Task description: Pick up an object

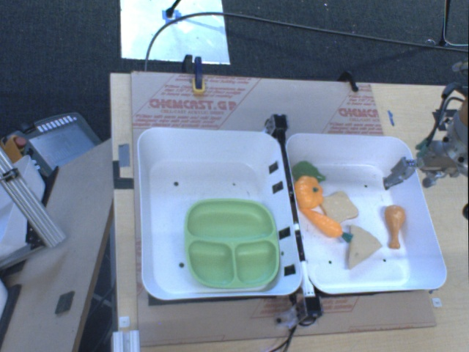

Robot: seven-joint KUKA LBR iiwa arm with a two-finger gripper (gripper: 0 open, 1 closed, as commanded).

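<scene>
While the gripper (401, 173) hung over the right bin's (366, 281) far-right corner, I honestly couldn't tell how it was set, too small and blurry, and nothing looked caught in it. That bin had the toy food: an orange carrot (314, 205) with a green top near the left wall, a tan bread slice (341, 207) touching it, a wedge-shaped piece (362, 246) nearer the front, and a drumstick (395, 224) off to the right, closest to the gripper but clearly apart from it. Over in the left bin (157, 196) sat a green divided plate (233, 243), near side, with three compartments.
</scene>
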